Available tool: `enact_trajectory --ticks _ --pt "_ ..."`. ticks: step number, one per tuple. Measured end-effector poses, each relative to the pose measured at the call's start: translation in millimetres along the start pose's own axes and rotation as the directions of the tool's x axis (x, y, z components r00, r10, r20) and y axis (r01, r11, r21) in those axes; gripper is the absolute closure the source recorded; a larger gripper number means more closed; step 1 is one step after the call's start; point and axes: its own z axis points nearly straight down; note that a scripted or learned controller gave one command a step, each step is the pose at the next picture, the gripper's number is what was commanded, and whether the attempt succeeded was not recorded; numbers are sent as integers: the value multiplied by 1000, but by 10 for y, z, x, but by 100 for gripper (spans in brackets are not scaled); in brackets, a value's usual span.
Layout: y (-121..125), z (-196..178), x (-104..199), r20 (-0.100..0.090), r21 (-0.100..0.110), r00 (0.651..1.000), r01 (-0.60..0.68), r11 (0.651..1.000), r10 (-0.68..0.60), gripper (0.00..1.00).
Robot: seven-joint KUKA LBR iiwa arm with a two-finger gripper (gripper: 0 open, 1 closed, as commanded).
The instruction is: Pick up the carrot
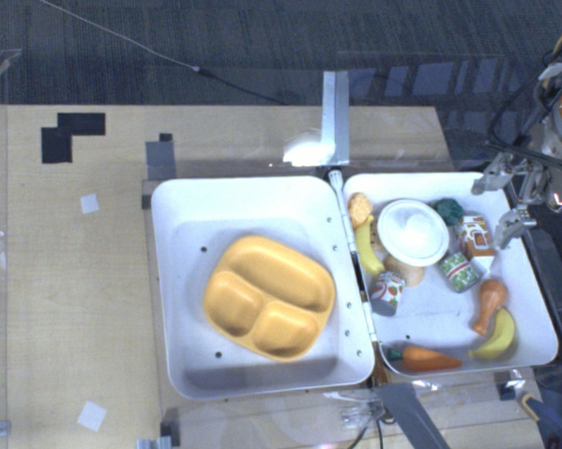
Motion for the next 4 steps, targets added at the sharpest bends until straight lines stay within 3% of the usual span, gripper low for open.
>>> enact_trajectory --ticks 1,2,3,4 --pt "-187 1524 990 -9 -3 997 74 997 -74 0" --pt "140 1701 842 3 3 989 149 989 -149 0" --pt "148 1566 799 13 7 988 157 988 -157 100" --pt "644 1681 844 11 0 986 -164 987 164 100"
